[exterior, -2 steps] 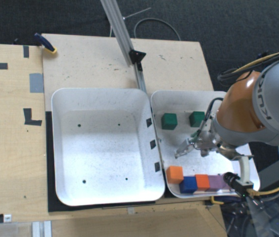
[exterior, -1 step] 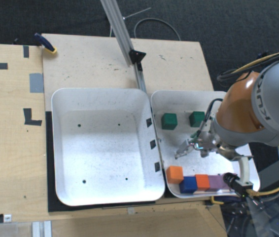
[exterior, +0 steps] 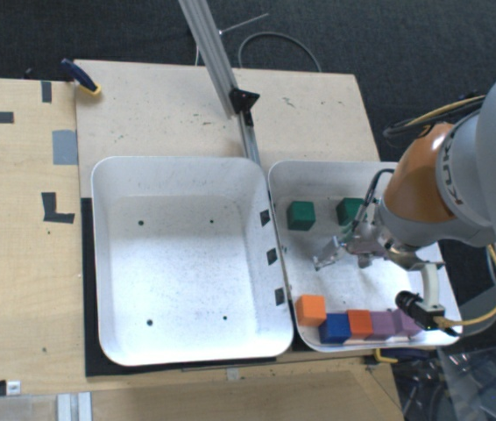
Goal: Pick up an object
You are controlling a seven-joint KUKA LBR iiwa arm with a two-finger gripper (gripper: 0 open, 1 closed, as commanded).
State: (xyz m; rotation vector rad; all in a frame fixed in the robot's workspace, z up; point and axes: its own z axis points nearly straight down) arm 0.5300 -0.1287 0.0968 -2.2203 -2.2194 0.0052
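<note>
Currently end effector (exterior: 329, 254) hangs mid-right bin (exterior: 336, 175), finger state can't tell, nothing visibly held; green cubes (exterior: 301, 215) just above it, so descent could miss between blocks.

Arm (exterior: 471, 160) enters from the right of the camera view, grey link at the upper right edge, bent downward and leftward. Orange band (exterior: 414, 187) sits above the wrist, facing the camera. Wrist tilted down and to the left — gripper (exterior: 325, 258) extends from below the band, pointing left and low. Fingers look thin and metallic, tips close together; open or closed state not resolvable at this slant. Black cable loops run along the arm's right side.
</note>
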